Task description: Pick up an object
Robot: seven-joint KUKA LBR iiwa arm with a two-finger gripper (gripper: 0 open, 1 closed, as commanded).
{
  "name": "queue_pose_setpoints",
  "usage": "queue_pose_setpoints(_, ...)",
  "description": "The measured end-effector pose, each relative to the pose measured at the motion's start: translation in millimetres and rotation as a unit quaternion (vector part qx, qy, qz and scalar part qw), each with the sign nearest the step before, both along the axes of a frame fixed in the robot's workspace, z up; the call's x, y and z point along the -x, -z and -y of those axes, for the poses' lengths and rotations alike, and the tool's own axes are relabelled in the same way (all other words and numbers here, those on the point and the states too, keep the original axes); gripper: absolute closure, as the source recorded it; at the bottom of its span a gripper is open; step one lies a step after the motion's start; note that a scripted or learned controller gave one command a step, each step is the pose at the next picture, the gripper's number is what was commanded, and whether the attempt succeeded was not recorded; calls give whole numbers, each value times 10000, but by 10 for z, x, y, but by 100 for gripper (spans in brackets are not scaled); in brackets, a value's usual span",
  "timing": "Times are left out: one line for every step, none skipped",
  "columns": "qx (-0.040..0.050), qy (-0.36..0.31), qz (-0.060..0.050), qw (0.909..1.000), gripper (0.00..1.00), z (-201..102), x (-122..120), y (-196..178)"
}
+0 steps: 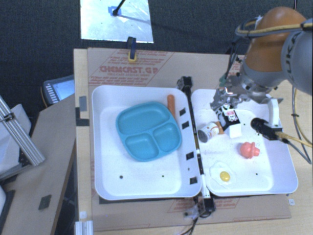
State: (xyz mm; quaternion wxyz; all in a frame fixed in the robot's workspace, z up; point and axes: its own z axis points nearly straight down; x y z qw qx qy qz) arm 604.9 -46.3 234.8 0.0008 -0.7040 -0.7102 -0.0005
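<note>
- Arm (274, 43): grey body with an orange band, entering from the right and bending down over the far part of the right bin (274, 180).
- Gripper (226, 112): lowered into the right bin near its far-left corner; whether it is wide or narrow cannot be told, and nothing can be made out in its grasp.
- Small white block (235, 130): lies just below the gripper, on the bin floor.
- Small brown-and-white object (211, 129): lies left of the white block, close to the bin's left wall; its nature is unclear.
- Pink toy (249, 150): rests mid-bin, toward the near side of the gripper and apart from it.
- Fried-egg toy (223, 173): white with a yellow centre, lying near the front-left of the right bin.
- Left bin (102, 180): holds a blue divided plate (148, 130), lying flat at its centre.
- Orange stick (171, 105): lies at the plate's far-right edge, near the divider between bins.
- Counter (132, 67): a cardboard sheet under both bins.
</note>
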Motion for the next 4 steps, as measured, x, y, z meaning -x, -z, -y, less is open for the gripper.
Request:
queue_pose_setpoints(-5, -5, -7, 10000, 100, -573, 283, 43)
queue_pose_setpoints(-2, -4, -14, 10000, 100, -1040, 550, 177)
queue_pose_setpoints(-3, -7, -9, 10000, 100, -1548, 890, 80)
queue_pose_setpoints(6, 29, -1, 10000, 0, -1514, 876, 82)
